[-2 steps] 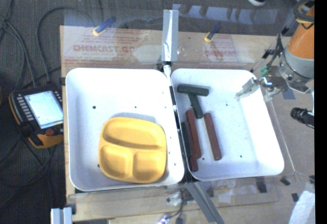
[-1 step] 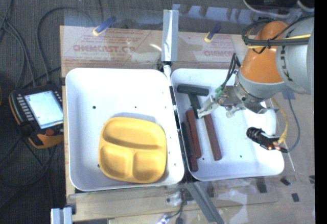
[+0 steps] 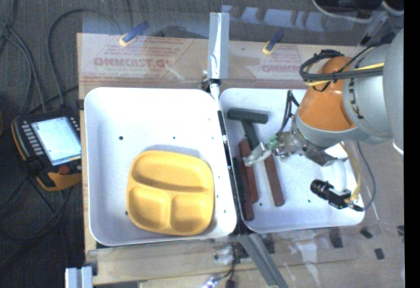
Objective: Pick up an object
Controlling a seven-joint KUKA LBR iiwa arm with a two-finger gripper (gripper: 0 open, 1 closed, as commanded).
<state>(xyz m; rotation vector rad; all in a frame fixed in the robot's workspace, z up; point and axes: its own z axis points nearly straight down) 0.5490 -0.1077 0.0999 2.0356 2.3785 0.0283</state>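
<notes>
Lay in the left bin (image 3: 105, 116), a yellow divided tray (image 3: 172, 192); right of it, in the right bin (image 3: 308, 211), brown sticks (image 3: 272, 182) under the pincer (image 3: 259, 157), whether gripping impossible to tell, nothing visibly lifted yet.

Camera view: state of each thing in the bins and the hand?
Yellow divided tray: lying flat, right way up, in the left bin.
Squeegee tool: lying flat in the right bin, head toward the far side.
Brown stick: lying flat beside the squeegee tool.
Hand: low over the squeegee tool, grip unclear.
</notes>
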